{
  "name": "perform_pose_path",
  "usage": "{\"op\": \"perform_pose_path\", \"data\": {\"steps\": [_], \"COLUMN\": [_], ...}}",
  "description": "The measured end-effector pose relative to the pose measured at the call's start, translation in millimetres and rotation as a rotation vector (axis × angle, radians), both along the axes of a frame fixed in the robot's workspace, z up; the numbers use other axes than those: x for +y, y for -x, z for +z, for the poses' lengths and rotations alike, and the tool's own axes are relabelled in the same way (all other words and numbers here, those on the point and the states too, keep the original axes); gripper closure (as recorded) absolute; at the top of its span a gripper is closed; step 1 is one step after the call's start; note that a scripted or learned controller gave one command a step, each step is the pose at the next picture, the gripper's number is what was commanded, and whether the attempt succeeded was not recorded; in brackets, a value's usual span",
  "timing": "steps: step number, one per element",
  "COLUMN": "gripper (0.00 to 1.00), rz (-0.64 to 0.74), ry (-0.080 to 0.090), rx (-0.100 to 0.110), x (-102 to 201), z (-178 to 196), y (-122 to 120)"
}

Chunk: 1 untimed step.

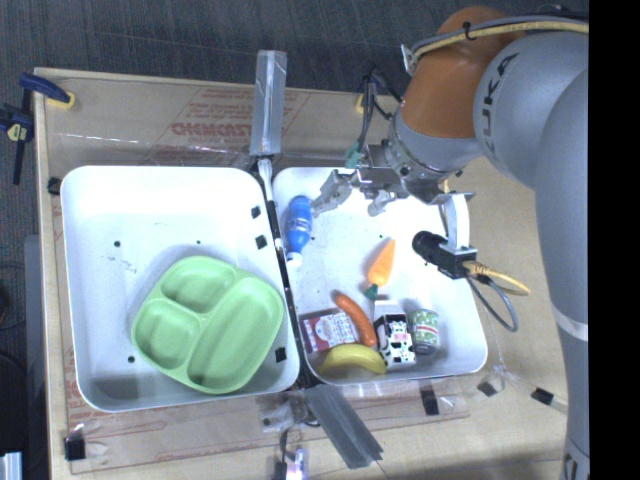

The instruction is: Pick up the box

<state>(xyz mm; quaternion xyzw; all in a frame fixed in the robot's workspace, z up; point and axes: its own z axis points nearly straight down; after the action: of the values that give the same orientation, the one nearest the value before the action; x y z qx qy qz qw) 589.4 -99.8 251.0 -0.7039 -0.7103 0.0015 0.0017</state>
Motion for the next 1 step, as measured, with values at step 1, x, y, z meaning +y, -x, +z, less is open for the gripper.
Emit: {"op": "perform_pose_path", "data": {"steps": [1], "gripper": [1.00], "rz": [0.005], "ry": [0.000], "rx": [0.002], "x": [0.6], "z": [10.3], "y": [-0.4]}}
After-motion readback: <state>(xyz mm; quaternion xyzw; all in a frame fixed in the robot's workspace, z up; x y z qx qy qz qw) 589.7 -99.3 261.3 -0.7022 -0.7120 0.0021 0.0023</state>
